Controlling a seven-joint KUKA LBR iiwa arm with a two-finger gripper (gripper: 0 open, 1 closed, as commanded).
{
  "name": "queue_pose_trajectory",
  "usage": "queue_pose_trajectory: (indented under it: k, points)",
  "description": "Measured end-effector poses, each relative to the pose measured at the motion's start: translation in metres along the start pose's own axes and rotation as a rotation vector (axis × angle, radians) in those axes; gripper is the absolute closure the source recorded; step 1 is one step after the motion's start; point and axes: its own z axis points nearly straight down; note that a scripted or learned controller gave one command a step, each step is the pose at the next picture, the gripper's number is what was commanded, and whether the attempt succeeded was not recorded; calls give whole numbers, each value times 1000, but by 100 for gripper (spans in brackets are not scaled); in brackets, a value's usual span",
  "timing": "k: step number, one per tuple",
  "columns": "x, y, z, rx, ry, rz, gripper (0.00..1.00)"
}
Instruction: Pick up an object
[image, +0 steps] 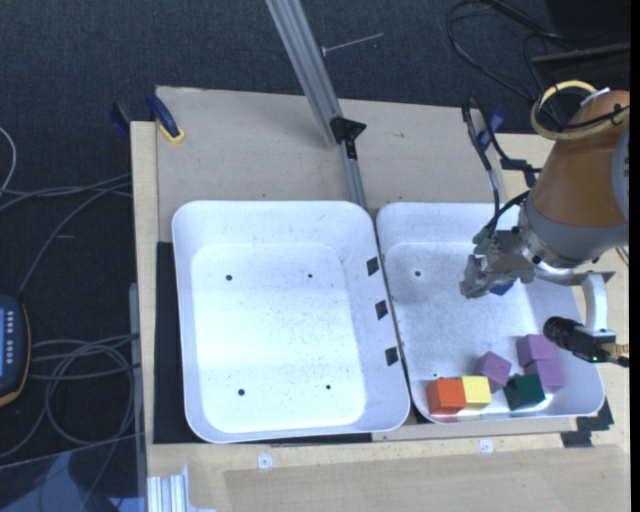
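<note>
White plastic, shallow and speckled, makes the right bin (440, 300), and I take this bin as the landmark for all places. Along its near edge lies a small group of blocks: an orange cube (447, 394) at the near-left part of the group, a yellow cube (476, 390) touching it, a pale purple block (495, 366) just behind the yellow one, a dark green block (522, 392) further toward the near-right corner, and two purple blocks (541, 361) against the right wall. Any of these can serve as the object to pick up; all of them rest on the floor of the bin.

The two-finger gripper (487, 285) of the grey arm hangs over the middle of this bin, toward its right side and well apart from the group of blocks. Something small and blue shows at its tip, but I cannot tell if this is an object or a part of the tool, and I cannot tell how the tool is set.

In my judgement the task is at an early step: no block is lifted. What remains is to bring the gripper to the near edge, descend on one block, grasp it and raise it.

The left white bin (270, 320), beside the landmark, is not involved.
</note>
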Motion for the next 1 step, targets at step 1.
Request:
queue_pose_trajectory:
  k: [1]
  points:
    - [0,2,-33,2,0,0,100]
